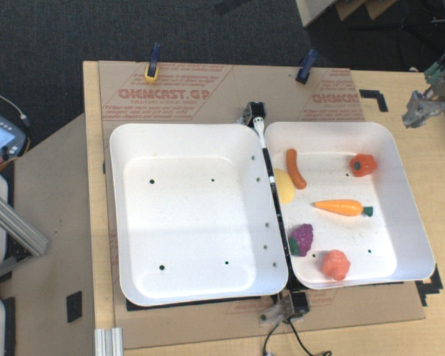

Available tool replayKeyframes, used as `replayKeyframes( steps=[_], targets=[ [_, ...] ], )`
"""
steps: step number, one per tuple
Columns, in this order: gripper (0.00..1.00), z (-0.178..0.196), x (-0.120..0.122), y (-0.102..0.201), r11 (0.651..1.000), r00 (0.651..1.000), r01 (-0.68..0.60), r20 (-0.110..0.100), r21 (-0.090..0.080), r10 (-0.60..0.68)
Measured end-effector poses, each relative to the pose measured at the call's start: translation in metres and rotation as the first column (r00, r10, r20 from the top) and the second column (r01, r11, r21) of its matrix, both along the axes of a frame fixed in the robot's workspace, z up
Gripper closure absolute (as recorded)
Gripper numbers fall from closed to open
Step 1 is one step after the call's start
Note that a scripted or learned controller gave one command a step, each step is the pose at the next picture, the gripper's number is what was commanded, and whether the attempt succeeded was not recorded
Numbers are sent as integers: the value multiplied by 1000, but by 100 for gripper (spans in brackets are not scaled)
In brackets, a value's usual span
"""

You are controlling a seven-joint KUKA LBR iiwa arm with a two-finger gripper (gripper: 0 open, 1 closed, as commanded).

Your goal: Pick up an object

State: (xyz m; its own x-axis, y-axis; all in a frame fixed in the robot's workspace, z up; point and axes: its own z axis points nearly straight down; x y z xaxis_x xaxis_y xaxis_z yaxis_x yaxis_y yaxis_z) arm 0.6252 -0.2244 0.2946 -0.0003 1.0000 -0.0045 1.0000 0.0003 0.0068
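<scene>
Hovering beyond the right bin's far corner, well apart from every toy: grey metal two-finger gripper (423, 108), spread or closed impossible to tell. Lying in the right-hand shallow white bin (400, 199): orange plastic carrot (340, 208), red plastic tomato (363, 165), orange-red toy sausage (296, 168), pale yellow rounded piece (284, 187), purple toy grape bunch (302, 238), pink-red lumpy toy berry (335, 264).

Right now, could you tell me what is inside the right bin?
The right bin holds a sausage, tomato, carrot, grapes, a pink piece and a yellow piece partly hidden at its left wall.

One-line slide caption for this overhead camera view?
Claw hangs outside the right bin, which holds carrot, sausage, tomato.
</scene>
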Motion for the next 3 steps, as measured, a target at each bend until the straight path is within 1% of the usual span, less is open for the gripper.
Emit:
replayKeyframes(
  steps=[1,2,3],
  targets=[
    [100,43,-36,0,1000,1000,2,-1,1,-2],
    [100,98,-65,32,1000,1000,-3,1,2,3],
    [100,122,-105,49,1000,1000,-1,-4,5,1]
  ],
)
